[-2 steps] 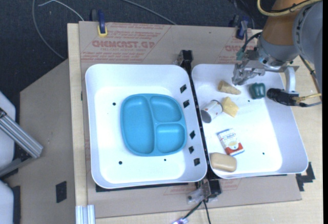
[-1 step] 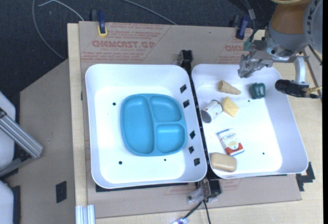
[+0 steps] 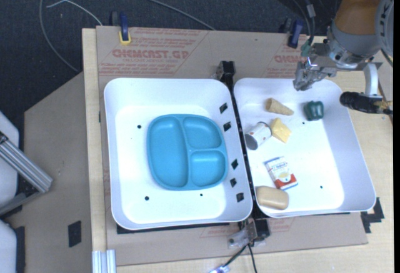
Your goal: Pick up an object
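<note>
At the far edge of the right bin (image 3: 350,159) the gripper (image 3: 304,81) hangs over the white floor — fingers too small and blurred, cannot tell if spread or pressed together, nothing seen between them. Objects in the right bin: tan wedge (image 3: 279,107) and green block (image 3: 313,110) nearest the gripper, apart from it; yellow piece (image 3: 281,131) touching a small cup (image 3: 257,135); red-white packet (image 3: 281,172); tan lump (image 3: 272,197) at the near edge. Left bin (image 3: 125,140) — blue tray (image 3: 186,151), three compartments.
</note>
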{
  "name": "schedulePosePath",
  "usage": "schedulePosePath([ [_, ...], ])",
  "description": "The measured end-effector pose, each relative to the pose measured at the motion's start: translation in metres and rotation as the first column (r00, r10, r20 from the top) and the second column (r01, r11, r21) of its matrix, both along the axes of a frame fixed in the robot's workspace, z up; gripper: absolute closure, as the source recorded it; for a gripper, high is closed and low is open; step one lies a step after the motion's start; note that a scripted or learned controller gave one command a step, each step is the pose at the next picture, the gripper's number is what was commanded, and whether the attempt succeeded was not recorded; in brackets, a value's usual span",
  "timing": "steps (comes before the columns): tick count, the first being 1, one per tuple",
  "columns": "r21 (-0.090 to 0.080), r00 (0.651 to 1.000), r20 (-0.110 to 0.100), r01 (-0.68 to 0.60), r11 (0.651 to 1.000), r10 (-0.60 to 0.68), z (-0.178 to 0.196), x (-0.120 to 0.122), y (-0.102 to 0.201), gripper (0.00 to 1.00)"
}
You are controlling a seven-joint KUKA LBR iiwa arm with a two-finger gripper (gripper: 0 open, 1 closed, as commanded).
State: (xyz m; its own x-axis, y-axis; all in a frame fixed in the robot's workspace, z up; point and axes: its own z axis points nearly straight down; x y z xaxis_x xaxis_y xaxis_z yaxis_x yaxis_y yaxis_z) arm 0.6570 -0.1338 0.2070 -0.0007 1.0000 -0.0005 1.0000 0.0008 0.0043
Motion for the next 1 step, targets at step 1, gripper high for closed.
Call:
schedulePosePath([
  [1,0.003,1.000,-0.005,-0.005,1.000,0.005,0.0124,-0.0033,0.0592,1.00],
])
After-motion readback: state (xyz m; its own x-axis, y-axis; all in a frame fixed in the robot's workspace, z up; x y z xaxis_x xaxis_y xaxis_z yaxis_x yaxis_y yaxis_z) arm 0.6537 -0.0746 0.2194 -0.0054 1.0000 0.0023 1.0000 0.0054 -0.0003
